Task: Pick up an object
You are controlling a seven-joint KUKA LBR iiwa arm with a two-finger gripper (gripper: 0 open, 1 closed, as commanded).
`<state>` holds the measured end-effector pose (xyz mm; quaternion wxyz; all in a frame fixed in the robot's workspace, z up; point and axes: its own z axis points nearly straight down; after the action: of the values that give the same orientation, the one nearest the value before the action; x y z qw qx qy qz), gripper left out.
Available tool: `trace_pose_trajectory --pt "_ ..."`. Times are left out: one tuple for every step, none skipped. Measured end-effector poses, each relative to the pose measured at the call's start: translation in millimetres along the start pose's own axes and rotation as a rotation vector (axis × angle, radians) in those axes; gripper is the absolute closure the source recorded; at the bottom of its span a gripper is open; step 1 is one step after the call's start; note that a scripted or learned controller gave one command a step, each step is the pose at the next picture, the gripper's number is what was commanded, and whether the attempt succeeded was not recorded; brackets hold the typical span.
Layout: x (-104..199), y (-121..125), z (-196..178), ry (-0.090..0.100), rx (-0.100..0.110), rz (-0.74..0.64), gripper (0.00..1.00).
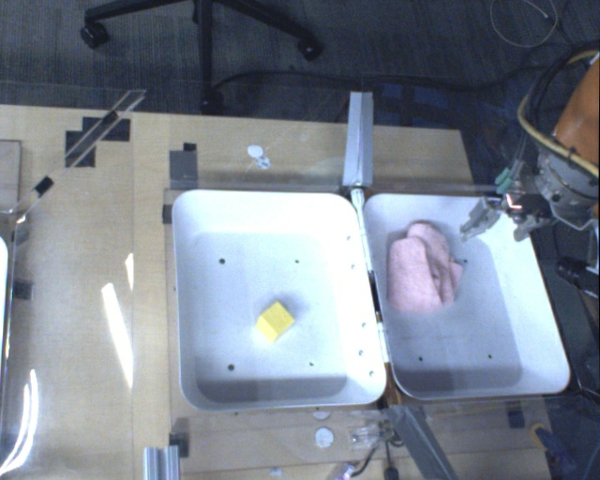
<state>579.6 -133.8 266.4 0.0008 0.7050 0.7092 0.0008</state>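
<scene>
A crumpled pink cloth (422, 267) lies in the left half of the right bin (525, 356). A small yellow block (276, 322) sits near the middle of the left bin (216, 281). My gripper (498, 222) hangs over the right bin's back edge, just right of the cloth's top end and above it. It is open, one fingertip (473, 223) pointing toward the cloth, and nothing is between its fingers.
A metal divider rail (360, 141) runs back from the seam between the two bins. Cables and the arm's orange band (577, 112) crowd the upper right corner. A chair base (202, 28) stands on the floor beyond the bench.
</scene>
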Motion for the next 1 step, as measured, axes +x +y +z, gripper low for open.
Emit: trace_pose_trajectory --pt "-2.3 -18.7 168.8 -0.002 -0.007 -0.224 0.0"
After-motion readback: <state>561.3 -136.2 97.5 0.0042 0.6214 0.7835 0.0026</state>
